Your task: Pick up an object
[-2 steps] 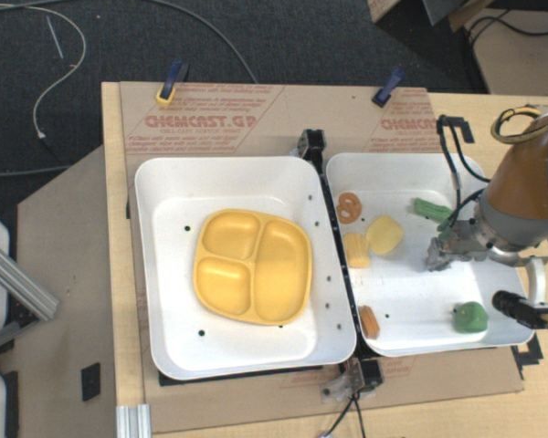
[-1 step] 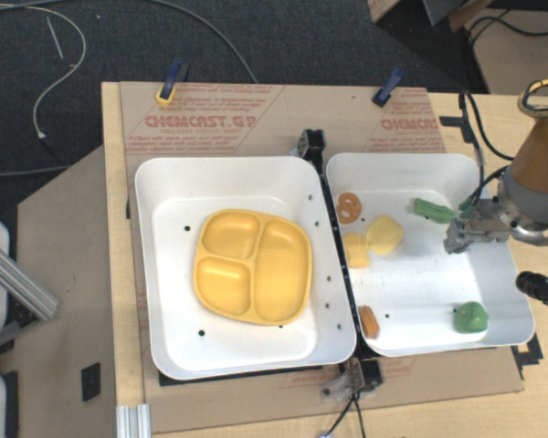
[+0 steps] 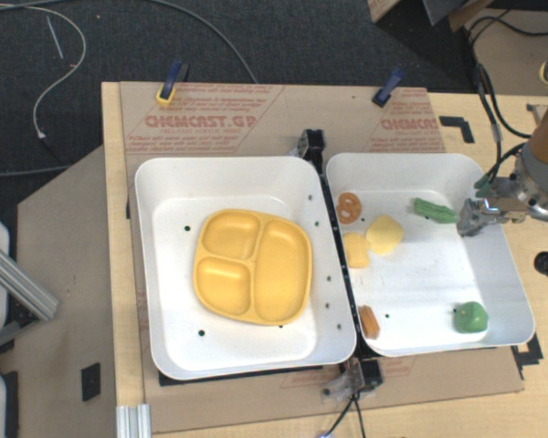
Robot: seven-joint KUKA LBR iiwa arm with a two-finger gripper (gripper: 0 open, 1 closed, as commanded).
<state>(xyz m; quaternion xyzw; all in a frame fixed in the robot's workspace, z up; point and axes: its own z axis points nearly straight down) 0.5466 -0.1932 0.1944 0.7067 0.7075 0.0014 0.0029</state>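
Two short fingers (image 3: 469,217) are seen at the right bin's (image 3: 511,286) far right wall, just right of a green bean pod (image 3: 434,211); whether they are parted or closed cannot be told, and nothing is seen between them. Other pieces are spread through the same bin: a pale yellow lump (image 3: 384,235), a yellow block (image 3: 356,251) touching it, a brown pretzel (image 3: 349,207), a small orange sausage (image 3: 369,321) and a green pepper (image 3: 470,318) near the front corner. A yellow divided plate (image 3: 253,266) is held in the left bin (image 3: 164,245). Both bins are carried by the counter (image 3: 119,153).
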